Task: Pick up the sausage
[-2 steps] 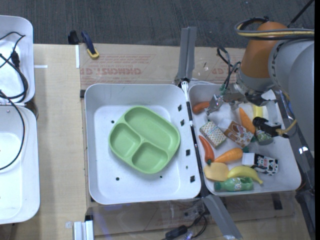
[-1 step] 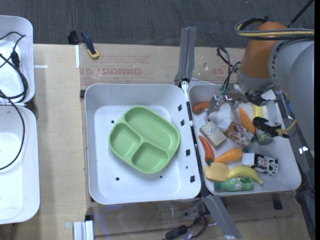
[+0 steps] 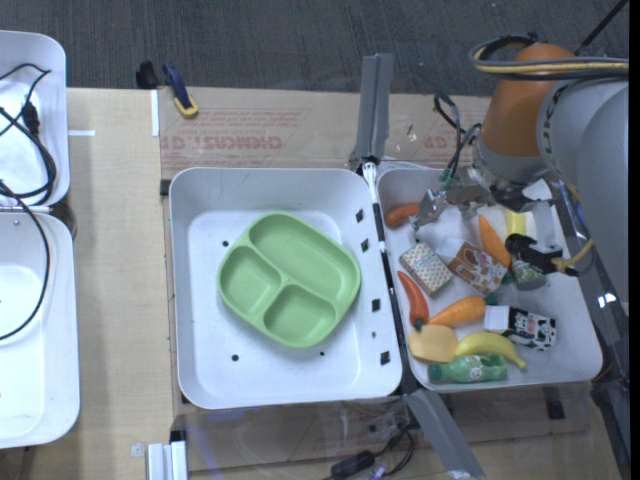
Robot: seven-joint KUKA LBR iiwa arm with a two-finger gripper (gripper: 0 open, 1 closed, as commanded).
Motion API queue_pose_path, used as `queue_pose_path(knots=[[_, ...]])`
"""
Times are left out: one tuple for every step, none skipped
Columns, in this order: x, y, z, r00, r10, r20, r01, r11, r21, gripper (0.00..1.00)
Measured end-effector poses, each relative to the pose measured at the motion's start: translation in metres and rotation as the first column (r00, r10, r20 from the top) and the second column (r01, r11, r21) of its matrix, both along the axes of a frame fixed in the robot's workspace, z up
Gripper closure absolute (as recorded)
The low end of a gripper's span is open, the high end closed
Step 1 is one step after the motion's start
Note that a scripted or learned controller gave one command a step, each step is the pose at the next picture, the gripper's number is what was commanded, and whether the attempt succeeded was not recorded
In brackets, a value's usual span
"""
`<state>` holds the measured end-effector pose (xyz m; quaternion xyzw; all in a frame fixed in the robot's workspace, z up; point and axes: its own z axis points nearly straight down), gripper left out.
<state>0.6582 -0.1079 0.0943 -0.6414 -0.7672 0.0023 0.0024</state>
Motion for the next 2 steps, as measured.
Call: queue_pose_path(knots=[[-0.0001,-0.0012,0.0058,1.000,-0.002,-0.003,0.002,1.000,0.000,1.00],[-0.0001,-0.0014,0.0057,1.000,-0.002,-0.003,0.002,1.000,0.000,0.00]])
